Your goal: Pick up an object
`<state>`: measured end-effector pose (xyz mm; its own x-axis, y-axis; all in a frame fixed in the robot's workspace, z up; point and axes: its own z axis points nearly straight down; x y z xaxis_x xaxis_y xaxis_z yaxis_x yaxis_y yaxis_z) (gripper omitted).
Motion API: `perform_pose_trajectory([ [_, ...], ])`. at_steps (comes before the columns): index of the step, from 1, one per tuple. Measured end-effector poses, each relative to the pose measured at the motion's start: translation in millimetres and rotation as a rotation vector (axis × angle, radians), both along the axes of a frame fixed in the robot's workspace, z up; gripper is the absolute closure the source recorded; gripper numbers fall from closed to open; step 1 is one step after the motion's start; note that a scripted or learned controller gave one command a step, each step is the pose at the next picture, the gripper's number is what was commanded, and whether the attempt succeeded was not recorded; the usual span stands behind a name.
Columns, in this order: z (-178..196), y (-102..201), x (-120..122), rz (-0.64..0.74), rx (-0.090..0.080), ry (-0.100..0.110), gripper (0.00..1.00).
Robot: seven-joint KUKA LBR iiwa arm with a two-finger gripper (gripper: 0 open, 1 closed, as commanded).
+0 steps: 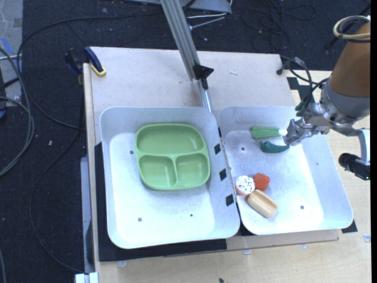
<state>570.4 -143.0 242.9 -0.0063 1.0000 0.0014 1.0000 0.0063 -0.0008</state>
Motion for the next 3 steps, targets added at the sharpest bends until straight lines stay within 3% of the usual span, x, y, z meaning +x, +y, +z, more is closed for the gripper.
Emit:
perform_pose_trajectory([
  [3, -17, 177, -12, 0.000, 0.000, 0.000, 1.00],
])
